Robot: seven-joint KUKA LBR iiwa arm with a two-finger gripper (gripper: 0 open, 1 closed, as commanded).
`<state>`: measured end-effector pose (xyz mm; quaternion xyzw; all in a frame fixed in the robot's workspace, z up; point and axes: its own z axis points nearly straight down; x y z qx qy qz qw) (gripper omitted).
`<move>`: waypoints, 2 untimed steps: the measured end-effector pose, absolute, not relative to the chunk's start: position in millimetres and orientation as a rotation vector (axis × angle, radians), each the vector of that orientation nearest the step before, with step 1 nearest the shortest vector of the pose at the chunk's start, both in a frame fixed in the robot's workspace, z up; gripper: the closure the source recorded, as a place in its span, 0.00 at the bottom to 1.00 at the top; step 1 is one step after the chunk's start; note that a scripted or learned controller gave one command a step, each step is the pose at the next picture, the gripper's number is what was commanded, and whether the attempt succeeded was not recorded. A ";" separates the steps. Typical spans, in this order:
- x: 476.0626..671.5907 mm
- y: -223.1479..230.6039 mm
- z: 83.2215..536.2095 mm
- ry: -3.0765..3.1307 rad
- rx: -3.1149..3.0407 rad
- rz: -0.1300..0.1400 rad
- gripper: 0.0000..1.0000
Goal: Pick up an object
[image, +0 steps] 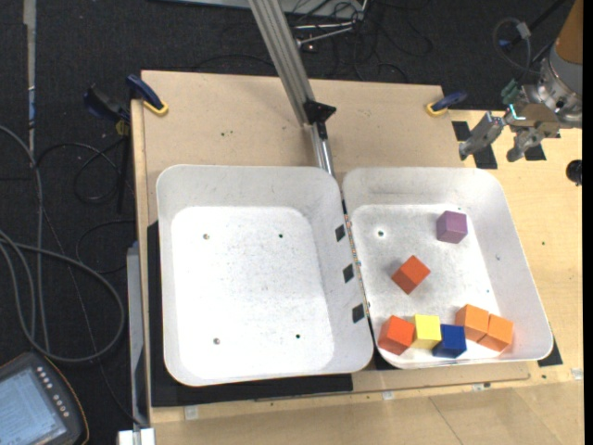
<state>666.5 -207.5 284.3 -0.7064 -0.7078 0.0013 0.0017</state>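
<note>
The right bin [515, 239] holds several small cubes. A purple cube [452, 225] lies near its far side and an orange-red cube [410, 273] sits in the middle. Along the near wall a red-orange cube [397, 334], a yellow cube [427, 328], a blue cube [451, 340] and two orange cubes [475, 320] [499, 333] are clustered together. My gripper [504, 143] hovers beyond the bin's far right corner, over the bare bench. It is open, fingers spread, with nothing between them.
The left bin [167, 248] sits beside the right one, their rims meeting at the centre. A slanted metal pole [283, 49] comes down to the bench at the back. Clamps [148, 95] [447, 103] grip the board's far corners.
</note>
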 end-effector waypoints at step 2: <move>662.9 -207.0 224.0 -2.218 -2.218 0.006 0.00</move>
